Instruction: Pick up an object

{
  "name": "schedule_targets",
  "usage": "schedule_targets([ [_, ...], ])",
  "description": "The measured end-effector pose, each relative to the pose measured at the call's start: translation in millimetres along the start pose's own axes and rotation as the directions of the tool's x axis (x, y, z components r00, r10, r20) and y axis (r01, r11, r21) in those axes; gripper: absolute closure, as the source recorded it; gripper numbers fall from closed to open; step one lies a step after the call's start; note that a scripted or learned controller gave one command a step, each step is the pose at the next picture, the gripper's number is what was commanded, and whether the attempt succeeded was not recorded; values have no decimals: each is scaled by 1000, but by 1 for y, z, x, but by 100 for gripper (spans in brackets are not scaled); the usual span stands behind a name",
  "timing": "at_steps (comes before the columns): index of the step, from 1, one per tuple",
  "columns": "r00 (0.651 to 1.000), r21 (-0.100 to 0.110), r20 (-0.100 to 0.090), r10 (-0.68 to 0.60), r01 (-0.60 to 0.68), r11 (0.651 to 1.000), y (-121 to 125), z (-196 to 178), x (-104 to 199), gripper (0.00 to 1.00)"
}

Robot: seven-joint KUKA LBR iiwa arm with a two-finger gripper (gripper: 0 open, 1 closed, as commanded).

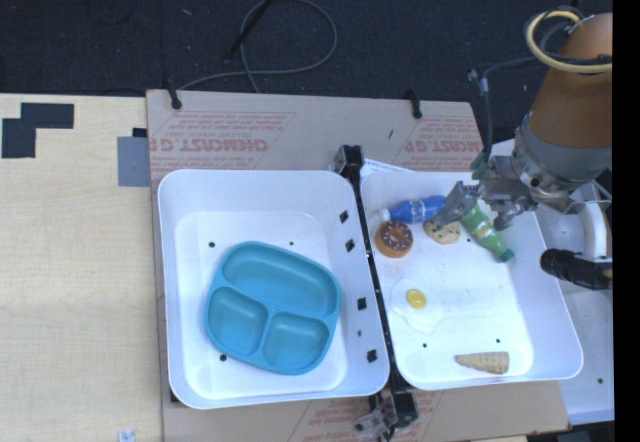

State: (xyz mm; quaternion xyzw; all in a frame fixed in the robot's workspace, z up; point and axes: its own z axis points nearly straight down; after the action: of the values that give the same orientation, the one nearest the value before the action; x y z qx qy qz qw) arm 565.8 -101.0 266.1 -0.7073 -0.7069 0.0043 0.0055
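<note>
Green bottle (487, 233) | our end effector (478, 202) above it (grip state: cannot tell) | we risk nudging the cookie (442, 229) touching it.

Partly hidden under the hand (478, 213): the green bottle (492, 238) and blue bottle (417, 208) (finger spacing too blurred to judge), arm cropped at right.

Arm enters from the right edge, upper half of view. Orange band uppermost, grey wrist section below it, angled down and leftward. Gripper (478, 207) sits at the end of the wrist, low over the upper part of the right-hand bin. A cable loops round the top of the orange band
</note>
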Motion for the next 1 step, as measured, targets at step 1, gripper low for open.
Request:
schedule_targets([
  [1,1000,-10,1,-2,2,1000,2,-6,0,0],
])
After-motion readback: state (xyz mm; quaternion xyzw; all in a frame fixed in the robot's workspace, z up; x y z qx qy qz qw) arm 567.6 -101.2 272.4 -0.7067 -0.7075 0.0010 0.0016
